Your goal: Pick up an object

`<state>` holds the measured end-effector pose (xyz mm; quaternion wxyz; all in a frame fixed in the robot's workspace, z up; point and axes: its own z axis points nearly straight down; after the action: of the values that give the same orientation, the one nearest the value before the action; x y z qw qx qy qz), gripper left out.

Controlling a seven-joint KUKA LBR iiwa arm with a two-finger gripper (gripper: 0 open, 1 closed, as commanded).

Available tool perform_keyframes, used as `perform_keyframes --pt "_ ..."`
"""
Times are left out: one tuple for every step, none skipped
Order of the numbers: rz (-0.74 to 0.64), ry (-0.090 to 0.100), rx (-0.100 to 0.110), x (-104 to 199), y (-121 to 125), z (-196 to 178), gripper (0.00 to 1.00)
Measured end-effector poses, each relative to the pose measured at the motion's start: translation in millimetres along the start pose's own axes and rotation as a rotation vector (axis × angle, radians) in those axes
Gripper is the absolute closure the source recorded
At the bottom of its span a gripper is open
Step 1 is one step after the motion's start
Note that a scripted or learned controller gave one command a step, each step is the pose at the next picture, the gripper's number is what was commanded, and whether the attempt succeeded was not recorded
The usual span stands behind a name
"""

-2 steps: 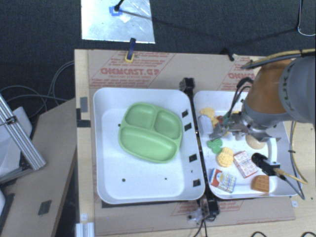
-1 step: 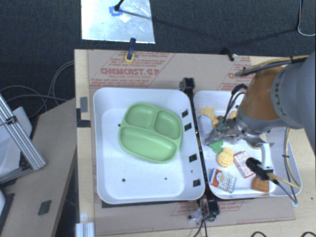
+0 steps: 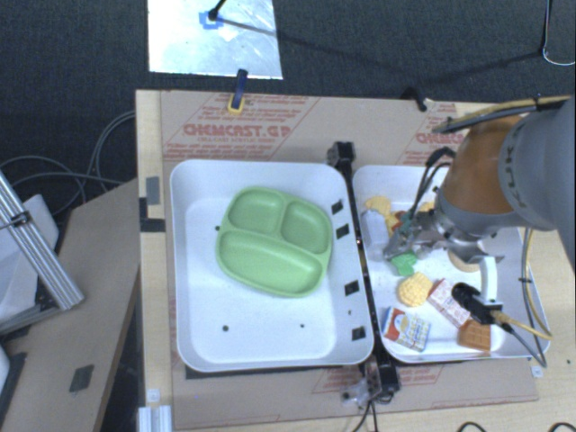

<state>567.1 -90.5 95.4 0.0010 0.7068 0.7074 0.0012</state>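
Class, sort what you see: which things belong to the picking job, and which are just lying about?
Job: gripper; right bin; its green piece, yellow corn, red-white packet, waffle, carton.

Lying about: green tray, left bin, foil sheet.

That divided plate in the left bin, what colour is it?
Light green, plain; the divided plate shows in the camera view.

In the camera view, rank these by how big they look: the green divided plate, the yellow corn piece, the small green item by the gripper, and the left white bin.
1. left white bin
2. green divided plate
3. yellow corn piece
4. small green item, partly hidden by the gripper, so its rank against the corn is unsure.
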Motion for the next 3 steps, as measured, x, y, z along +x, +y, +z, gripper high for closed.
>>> perform_keyframes --pt "-0.003 -0.001 -0.002 -3 6 -44 1.00" --pt "-0.002 -0.002 -0.004 -11 12 -104 1.00" --pt "-0.004 -0.001 0.000 -11 13 -130 1.00"
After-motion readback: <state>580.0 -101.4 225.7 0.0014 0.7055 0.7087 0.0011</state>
